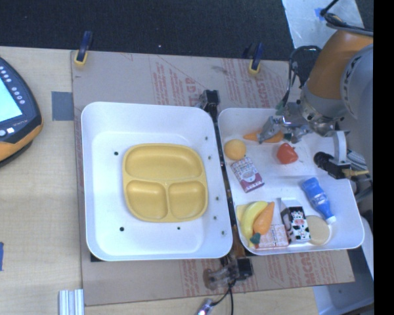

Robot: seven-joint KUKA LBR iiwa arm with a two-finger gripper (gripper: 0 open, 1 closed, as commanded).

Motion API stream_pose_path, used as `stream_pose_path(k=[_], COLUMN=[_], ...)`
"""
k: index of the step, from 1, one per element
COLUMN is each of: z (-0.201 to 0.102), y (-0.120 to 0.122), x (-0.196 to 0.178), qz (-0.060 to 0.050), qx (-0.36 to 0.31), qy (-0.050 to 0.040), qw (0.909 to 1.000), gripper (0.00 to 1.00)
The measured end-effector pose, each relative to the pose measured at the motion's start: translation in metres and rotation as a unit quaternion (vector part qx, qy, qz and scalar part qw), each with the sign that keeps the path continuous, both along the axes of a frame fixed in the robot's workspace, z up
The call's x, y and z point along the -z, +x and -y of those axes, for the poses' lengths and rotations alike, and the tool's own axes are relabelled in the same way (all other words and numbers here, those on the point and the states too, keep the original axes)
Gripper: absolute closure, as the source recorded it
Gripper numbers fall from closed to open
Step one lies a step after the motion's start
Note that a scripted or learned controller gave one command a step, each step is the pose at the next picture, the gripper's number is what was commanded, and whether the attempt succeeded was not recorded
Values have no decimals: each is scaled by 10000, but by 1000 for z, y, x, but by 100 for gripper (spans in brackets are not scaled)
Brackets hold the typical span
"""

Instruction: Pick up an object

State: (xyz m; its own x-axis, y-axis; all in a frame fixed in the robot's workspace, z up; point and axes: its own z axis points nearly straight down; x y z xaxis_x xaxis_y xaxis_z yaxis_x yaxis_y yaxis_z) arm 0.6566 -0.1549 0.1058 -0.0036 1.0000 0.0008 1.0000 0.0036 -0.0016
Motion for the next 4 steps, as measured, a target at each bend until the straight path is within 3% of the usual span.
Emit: stream_pose_path(k=[1,2,3,4], z=[47,-1,47,0], y=[-59,0,-51,-18], x=[14,14,-9,14], qz=[-16,-5,-9,-6], qx=[4,-1,9,-9], qy=[-6,2,0,-8], qw=[10000,10000,10000,10000], gripper=[0,0,0,0])
